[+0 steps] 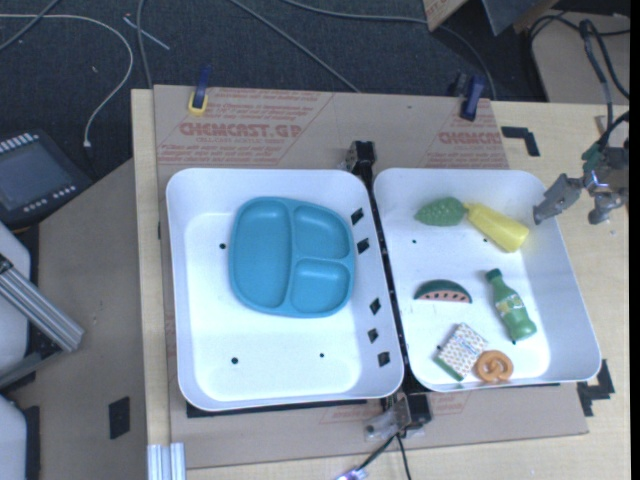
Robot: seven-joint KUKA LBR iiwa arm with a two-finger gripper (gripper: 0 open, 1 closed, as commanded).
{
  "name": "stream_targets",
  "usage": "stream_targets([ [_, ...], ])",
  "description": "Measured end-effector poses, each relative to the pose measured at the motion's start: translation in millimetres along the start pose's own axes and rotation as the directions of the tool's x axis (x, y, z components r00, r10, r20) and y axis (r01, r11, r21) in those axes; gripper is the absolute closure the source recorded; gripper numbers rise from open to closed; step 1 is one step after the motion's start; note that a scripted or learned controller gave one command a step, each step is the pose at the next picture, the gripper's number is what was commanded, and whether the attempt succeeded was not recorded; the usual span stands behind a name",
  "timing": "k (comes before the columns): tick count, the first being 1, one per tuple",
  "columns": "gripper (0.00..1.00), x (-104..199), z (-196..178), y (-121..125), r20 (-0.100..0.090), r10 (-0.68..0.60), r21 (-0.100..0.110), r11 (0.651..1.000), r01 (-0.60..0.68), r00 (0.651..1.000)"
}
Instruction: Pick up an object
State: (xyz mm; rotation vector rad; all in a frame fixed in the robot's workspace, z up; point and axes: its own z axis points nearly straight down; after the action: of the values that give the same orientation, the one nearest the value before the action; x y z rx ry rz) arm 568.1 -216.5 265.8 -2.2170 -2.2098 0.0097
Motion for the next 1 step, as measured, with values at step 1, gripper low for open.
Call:
stream_targets([
  [1,0.00,0.6,-6.8,2.3,0.003,-0.003,-0.012,1.000,0.004,1.000],
])
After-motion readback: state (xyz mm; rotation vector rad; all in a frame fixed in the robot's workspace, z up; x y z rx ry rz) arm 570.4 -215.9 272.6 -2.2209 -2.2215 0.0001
